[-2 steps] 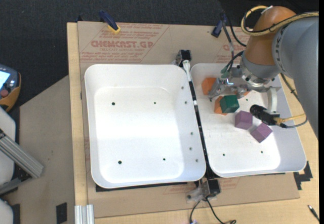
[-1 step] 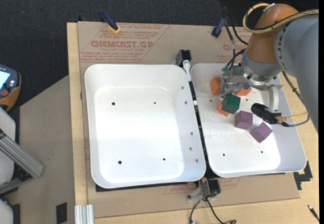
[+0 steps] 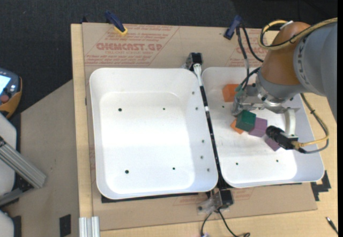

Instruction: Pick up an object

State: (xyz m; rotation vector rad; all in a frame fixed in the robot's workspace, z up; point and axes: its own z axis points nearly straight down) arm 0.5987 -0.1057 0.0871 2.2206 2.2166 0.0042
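Camera view, near edge: a cable connector (image 3: pixel 221 198) sits at the bench's near side where the two bins meet.
Left bin (image 3: pixel 107 123): a shallow white tray showing a bare floor with a few dark dots.
Right bin (image 3: pixel 252 169): holds the objects, clustered in its far half under the arm.
Green block (image 3: pixel 247 121): lies just below the gripper, touching or overlapping a purple block (image 3: pixel 259 127) on its right and an orange piece (image 3: pixel 237 125) on its left.
Orange block (image 3: pixel 230 91): sits apart, farther back and left of the gripper.
Gripper (image 3: pixel 244 106): reaches down over the cluster; whether its claw is released or clenched cannot be told, since the wrist hides it.
Arm (image 3: pixel 316 59): grey, with its orange band (image 3: pixel 281 56), coming in from the right.
Task progress: judged as the reach or grasp stage; no object is seen lifted, so the pickup remains undone.
Writing: red print on the cardboard (image 3: pixel 128 45) at the far side, too blurred to read with certainty.
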